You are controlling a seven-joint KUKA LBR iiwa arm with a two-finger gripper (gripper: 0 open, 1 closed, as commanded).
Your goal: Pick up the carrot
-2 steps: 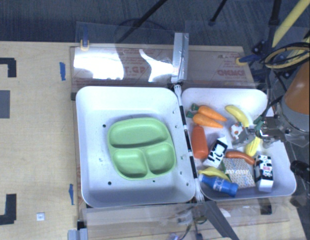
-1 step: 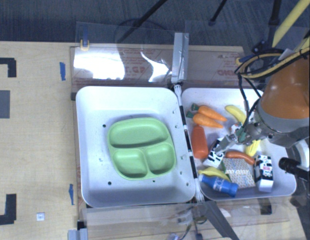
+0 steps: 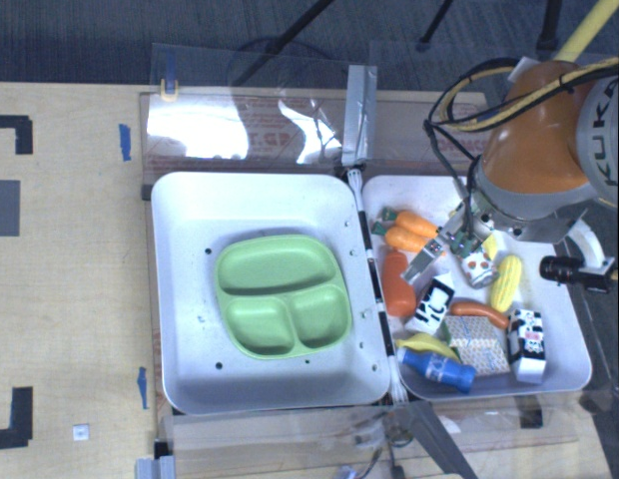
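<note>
Reaching in from the right, the arm (image 3: 549, 138) hangs its gripper (image 3: 436, 254) low over the right bin (image 3: 579, 367), just beside the carrot (image 3: 411, 230), which lies near the bin's upper left corner. I cannot tell how its jaws stand. Corn (image 3: 505, 280), a blue bottle (image 3: 439, 369) and cartons crowd nearby. A green tray (image 3: 283, 295) sits in the left bin (image 3: 180, 267).

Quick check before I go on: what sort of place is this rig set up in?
Likely a robotics lab bench, not a kitchen: two white bins on a taped wooden table, toy food such as the carrot, and tripod legs on carpet behind.
</note>
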